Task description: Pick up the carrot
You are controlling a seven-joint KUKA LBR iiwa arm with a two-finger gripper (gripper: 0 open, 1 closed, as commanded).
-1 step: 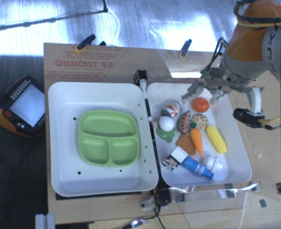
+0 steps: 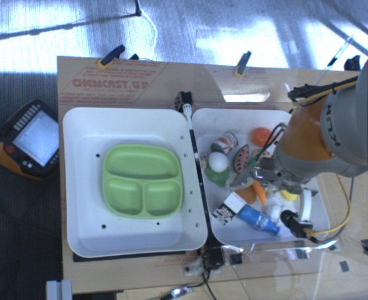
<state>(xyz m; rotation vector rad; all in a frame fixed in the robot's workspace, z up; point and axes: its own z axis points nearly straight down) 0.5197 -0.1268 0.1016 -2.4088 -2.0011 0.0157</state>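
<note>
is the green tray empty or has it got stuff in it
Empty. The green tray sits alone in the left bin, all three compartments bare; the toys lie in the right bin.

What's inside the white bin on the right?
The right bin holds a jumble: a white ball, a watermelon slice, a blue bottle, a carrot and more. The arm covers the bin's far side, so anything there is hidden.
</note>
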